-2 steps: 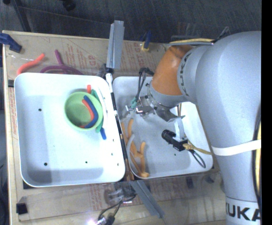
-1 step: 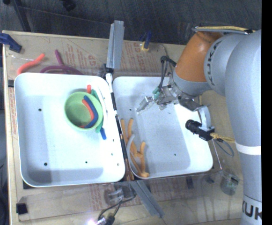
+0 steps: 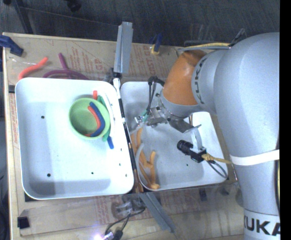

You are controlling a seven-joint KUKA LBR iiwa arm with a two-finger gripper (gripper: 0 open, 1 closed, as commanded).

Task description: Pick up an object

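A grey arm [image 3: 245, 114] is reaching from the right, low over the right bin [image 3: 213, 176]. Its gripper [image 3: 146, 119] is hanging near that bin's left wall, just above some orange pieces [image 3: 148, 166] lying along the wall, likely the pick target. Whether anything is being gripped cannot be told. In the left bin [image 3: 45, 154], a green bowl [image 3: 89, 119] is holding red and blue strips, well apart from the gripper.
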